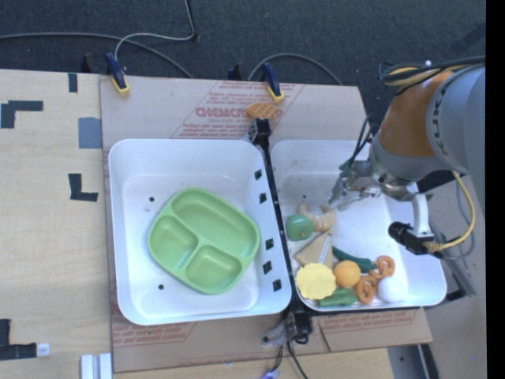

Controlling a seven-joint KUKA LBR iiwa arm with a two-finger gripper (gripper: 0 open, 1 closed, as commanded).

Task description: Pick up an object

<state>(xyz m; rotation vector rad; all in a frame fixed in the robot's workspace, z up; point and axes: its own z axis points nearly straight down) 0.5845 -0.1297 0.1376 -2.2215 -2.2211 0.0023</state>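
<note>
I see the gripper low over the right bin, near its upper middle; I cannot tell how its jaws stand. The toys lie heaped toward the bin's near side: a green ball, a yellow disc, an orange. A green divided plate sits in the left bin.

red "CHEMCRAFT"-like print, upside down, on cardboard sheet, smaller lines unreadable
</note>
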